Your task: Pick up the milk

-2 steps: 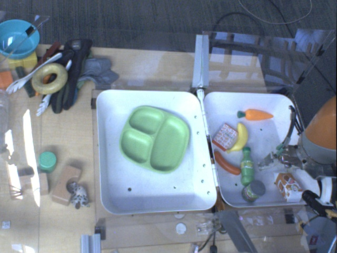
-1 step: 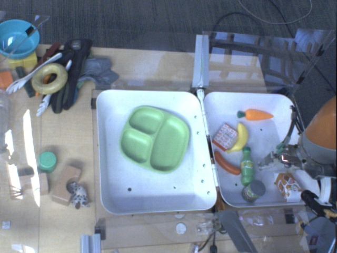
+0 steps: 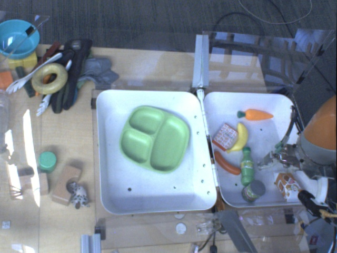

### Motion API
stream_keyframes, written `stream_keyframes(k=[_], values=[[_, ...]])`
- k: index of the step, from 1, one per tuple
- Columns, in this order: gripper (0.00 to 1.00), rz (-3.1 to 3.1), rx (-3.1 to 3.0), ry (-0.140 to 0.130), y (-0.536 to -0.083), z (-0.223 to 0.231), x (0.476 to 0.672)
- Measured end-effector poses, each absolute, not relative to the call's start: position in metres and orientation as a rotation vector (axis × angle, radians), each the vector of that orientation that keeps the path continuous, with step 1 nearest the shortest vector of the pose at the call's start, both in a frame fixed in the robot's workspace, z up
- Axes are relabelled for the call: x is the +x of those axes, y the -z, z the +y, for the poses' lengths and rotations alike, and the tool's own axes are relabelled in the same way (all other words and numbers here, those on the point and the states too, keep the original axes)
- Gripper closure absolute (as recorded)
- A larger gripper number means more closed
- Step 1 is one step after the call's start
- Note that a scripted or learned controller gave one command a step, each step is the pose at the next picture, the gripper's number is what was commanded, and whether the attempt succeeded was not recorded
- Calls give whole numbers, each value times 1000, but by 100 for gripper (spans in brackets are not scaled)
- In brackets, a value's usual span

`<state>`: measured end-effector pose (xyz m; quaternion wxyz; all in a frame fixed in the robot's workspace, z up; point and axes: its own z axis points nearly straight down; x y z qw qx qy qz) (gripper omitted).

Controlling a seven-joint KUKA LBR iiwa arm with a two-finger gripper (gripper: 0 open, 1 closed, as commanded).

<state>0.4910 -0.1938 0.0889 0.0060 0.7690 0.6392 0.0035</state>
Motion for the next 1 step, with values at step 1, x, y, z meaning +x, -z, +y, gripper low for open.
stream_keyframes(k=[1], values=[[0,1908,2483,-13,-89,-192,491]])
